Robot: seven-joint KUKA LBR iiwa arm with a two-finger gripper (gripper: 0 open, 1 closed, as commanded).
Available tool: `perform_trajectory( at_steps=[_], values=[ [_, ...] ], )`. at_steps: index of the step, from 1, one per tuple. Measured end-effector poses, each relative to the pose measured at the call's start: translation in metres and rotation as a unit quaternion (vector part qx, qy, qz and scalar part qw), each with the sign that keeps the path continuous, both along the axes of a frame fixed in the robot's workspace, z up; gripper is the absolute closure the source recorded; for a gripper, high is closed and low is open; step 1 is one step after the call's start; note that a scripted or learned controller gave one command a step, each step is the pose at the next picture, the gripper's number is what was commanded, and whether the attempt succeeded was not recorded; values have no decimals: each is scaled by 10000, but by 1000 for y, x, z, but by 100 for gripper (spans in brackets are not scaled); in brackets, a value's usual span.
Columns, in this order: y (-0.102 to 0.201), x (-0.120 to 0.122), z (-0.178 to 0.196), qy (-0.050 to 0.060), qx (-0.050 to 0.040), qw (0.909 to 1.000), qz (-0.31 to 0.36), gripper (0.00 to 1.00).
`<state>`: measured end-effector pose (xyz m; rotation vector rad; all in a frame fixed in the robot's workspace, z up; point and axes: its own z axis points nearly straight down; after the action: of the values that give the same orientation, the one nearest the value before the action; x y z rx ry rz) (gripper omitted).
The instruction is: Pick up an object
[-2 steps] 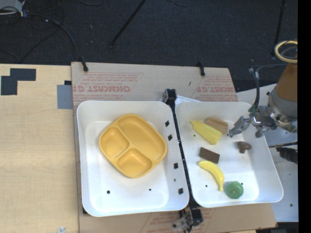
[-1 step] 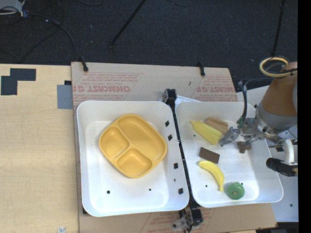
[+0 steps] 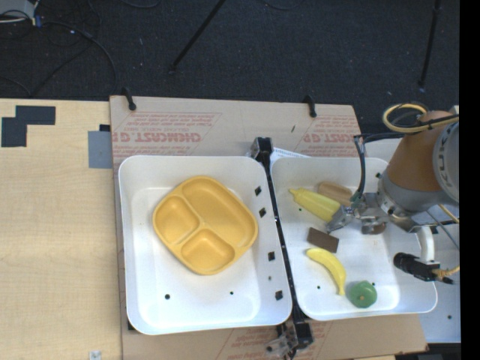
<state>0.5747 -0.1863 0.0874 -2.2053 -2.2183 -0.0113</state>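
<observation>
Corn cob [image 3: 315, 203], yellow, tapered, lying by claw [image 3: 346, 217]

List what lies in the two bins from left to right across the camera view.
Yellow divided plate in the left bin → brown block → curved banana → green apple, all three in the right bin. The items crowded by the gripper are left out.

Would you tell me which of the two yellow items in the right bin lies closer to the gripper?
The upper yellow item, right beside the gripper. The curved banana lies lower, past the brown block, by the green fruit.
</observation>
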Motion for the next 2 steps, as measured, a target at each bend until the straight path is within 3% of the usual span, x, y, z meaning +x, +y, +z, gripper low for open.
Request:
perform_trajectory(
  at_steps=[1,2],
  values=[
    [-3,-1,11,-6,-42,10000,-6,100],
    [-3,-4,73,-36,-78,10000,-20,100]
  ],
)
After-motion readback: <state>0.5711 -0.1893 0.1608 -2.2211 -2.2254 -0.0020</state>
